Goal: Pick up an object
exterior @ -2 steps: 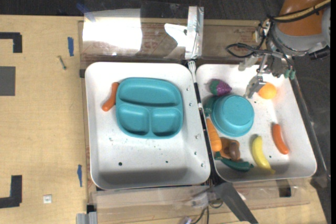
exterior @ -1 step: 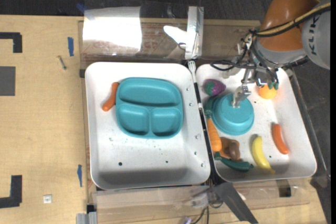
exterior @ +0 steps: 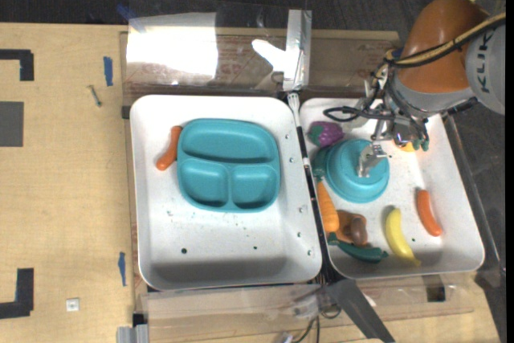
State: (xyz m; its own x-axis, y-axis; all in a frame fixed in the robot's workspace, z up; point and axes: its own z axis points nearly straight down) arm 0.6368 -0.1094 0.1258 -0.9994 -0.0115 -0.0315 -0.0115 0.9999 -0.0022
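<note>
My gripper [exterior: 370, 162] hangs over the right bin [exterior: 459, 197], just above the top of an upturned teal bowl [exterior: 350, 179]. Nothing shows in its grasp. Around the bowl lie a purple toy vegetable [exterior: 328, 133], an orange carrot [exterior: 327, 206], a yellow banana [exterior: 397, 234], an orange sausage [exterior: 428, 213], a brown piece [exterior: 352, 227] and a dark green piece [exterior: 361, 252]. A small yellow and orange item [exterior: 418, 143] sits partly under the wrist.
The left bin [exterior: 152, 253] holds a teal divided plate [exterior: 228, 165] and an orange sausage [exterior: 169, 149] by its left side. A metal divider [exterior: 305, 173] runs between the bins. A clear plastic sheet [exterior: 209, 52] stands behind the left bin.
</note>
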